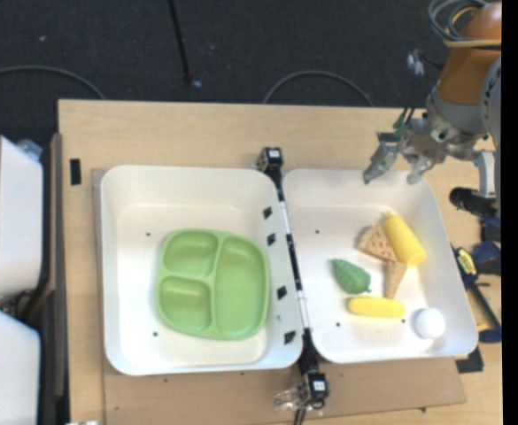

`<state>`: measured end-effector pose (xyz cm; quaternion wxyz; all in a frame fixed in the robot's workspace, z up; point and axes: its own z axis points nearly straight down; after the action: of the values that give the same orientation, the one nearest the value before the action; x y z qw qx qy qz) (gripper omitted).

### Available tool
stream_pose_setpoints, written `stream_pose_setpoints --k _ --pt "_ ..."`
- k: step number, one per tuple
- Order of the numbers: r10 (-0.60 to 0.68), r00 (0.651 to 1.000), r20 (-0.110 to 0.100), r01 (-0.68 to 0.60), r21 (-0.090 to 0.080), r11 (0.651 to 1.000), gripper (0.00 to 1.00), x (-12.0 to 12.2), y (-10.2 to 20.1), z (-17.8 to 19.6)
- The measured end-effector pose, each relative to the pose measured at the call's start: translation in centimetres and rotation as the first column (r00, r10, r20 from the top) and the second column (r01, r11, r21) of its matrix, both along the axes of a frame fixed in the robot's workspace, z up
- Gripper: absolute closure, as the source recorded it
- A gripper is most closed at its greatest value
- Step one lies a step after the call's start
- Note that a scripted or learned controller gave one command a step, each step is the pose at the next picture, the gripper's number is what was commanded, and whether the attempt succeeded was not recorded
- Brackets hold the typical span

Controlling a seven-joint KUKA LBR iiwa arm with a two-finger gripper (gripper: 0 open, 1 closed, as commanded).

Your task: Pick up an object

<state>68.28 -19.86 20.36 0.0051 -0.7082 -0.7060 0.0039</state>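
The tool (397,165) hangs at the upper right of the frame over the far rim of the right bin (329,193), its two fingers spread apart with nothing between them. The nearest candidate, a yellow corn cob (404,239), lies below it in the frame, its long axis slanting from upper left to lower right. It looks smooth, rounded plastic, touching a tan speckled wedge (377,243); a crinkled green leaf (351,275) lies further down and left.
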Motion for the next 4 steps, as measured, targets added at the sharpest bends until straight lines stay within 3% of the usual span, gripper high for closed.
stream_pose_setpoints --k 1,3,4 --pt "0.003 1.0 0.015 -0.003 -0.003 1.0 0.0 0.3 0.1 1.1" --pt "0.006 1.0 0.01 -0.006 -0.003 1.0 0.0 -0.1 -0.7 -10.2" --pt "0.007 1.0 0.019 -0.007 -0.009 1.0 1.0 0.1 -0.9 -8.6"
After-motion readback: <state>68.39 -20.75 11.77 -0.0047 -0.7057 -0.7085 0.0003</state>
